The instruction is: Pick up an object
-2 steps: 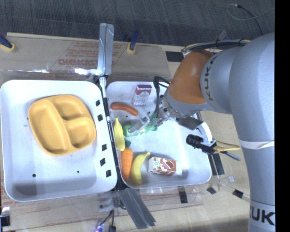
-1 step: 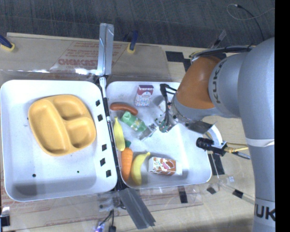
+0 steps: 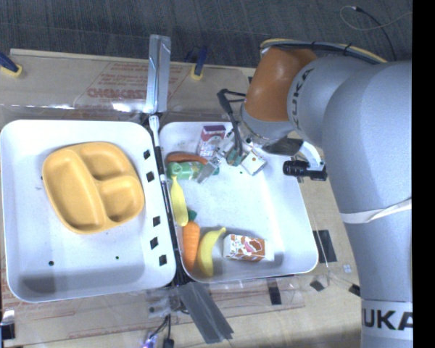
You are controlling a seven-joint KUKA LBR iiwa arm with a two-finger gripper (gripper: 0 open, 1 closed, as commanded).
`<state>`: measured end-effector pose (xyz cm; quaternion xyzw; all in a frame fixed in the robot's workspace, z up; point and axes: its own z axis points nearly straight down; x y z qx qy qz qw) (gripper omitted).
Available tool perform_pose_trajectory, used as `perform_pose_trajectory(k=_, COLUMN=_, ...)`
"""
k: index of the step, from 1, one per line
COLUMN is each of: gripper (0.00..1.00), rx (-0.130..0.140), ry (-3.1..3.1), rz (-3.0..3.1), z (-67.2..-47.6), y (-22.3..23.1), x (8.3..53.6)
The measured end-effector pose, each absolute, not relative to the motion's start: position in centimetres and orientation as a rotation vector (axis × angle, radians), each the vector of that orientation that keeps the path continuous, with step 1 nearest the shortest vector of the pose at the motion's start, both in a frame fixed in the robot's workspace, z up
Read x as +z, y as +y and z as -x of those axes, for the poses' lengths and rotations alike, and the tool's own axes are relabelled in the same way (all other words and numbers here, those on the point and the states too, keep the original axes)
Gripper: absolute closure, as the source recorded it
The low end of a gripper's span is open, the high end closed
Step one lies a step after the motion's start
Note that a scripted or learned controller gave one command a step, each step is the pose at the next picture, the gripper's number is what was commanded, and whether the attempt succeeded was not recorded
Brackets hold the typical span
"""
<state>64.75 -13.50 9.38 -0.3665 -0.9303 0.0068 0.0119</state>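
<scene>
My gripper [image 3: 216,159] is low in the upper left part of the right bin [image 3: 290,216], under the orange-banded wrist [image 3: 272,85]. It sits just right of a green object [image 3: 180,170] and a brown sausage-like piece [image 3: 181,156]. A small purple and white carton [image 3: 212,132] lies just behind it. Along the bin's left wall lie a yellow corn-like piece [image 3: 179,203], a carrot [image 3: 191,243] and a banana [image 3: 208,250]. A small printed carton [image 3: 245,248] lies near the front wall.
The left bin [image 3: 29,267] holds a yellow divided plate [image 3: 93,185]. A metal post [image 3: 159,71] rises behind the wall between the bins. The grey arm [image 3: 362,136] covers the right bin's right side.
</scene>
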Motion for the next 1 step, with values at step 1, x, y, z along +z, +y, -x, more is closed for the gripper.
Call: perform_pose_trajectory(k=1, gripper=0.0, rx=0.001, ry=-3.047, rz=0.756, z=-62.01, y=-12.27, x=9.39)
